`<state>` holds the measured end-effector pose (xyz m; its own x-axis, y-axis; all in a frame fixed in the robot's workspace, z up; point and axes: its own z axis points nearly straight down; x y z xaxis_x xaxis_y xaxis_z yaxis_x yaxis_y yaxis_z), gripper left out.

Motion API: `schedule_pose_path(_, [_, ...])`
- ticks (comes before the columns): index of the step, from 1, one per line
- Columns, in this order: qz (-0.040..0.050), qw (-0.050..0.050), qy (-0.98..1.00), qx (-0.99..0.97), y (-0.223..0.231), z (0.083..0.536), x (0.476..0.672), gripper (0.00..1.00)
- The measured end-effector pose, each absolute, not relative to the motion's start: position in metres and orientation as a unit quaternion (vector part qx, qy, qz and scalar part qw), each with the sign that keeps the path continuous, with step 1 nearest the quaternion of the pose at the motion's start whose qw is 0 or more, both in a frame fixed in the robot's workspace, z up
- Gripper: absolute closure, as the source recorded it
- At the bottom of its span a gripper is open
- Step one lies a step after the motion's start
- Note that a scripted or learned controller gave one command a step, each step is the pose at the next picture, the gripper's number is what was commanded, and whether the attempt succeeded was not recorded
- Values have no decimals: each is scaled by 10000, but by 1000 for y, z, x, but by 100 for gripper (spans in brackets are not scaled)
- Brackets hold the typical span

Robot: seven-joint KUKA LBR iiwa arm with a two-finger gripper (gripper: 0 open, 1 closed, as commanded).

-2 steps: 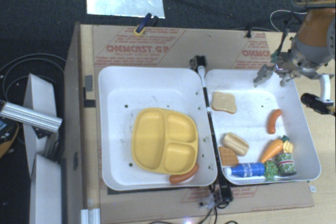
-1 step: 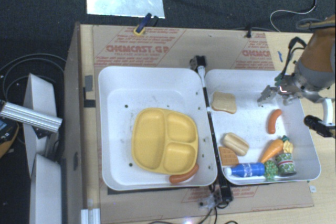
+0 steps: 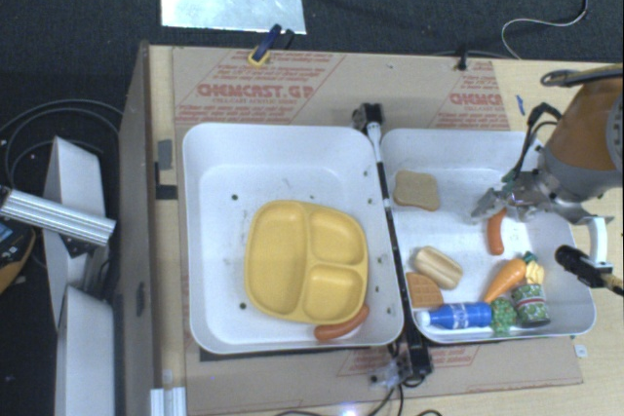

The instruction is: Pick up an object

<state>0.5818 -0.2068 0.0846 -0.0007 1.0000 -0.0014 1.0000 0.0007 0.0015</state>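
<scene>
While the arm (image 3: 585,136) reaches in over the right bin (image 3: 458,151), the nearest pick candidate is a small orange-red sausage (image 3: 496,233): short, smooth, rounded ends, lying roughly upright on the bin floor, mid-right part of that bin.

Gripper (image 3: 504,202) sits just above the sausage's upper end, near the right bin's right wall. Dark metal fingers splay apart toward the bin floor, so the claw reads as spread, not clamped. Nothing sits between the fingers. Whether a fingertip touches the sausage top, can't tell; they are at least just beside it.

Other contents of the right bin, all relative to the sausage:
- tan bread slice (image 3: 417,190), up and to the left, well apart
- hot dog bun (image 3: 437,266), down-left, near
- brown waffle-like cracker (image 3: 423,290), below the bun, against the bin's left wall
- carrot (image 3: 507,277) with green top, directly below, near
- blue-and-white bottle (image 3: 456,316) lying flat along the bin's bottom edge
- green broccoli-like piece (image 3: 502,315) and a small can (image 3: 532,305), bottom-right corner, bunched with the carrot

Left bin (image 3: 224,151), beside the right bin: yellow divided plate (image 3: 304,260) in its middle, a second orange sausage (image 3: 341,327) touching the plate's lower rim.
</scene>
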Motion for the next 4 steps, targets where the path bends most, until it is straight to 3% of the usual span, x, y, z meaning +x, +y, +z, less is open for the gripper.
schedule_pose_path(1, [3, 5, 7074, 7068, -206, 84, 563, 0])
schedule_pose_path(2, [9, 17, 7075, 7067, -207, 95, 564, 100])
schedule_pose_path(4, [12, 1, 7089, 7053, -19, 185, 561, 100])
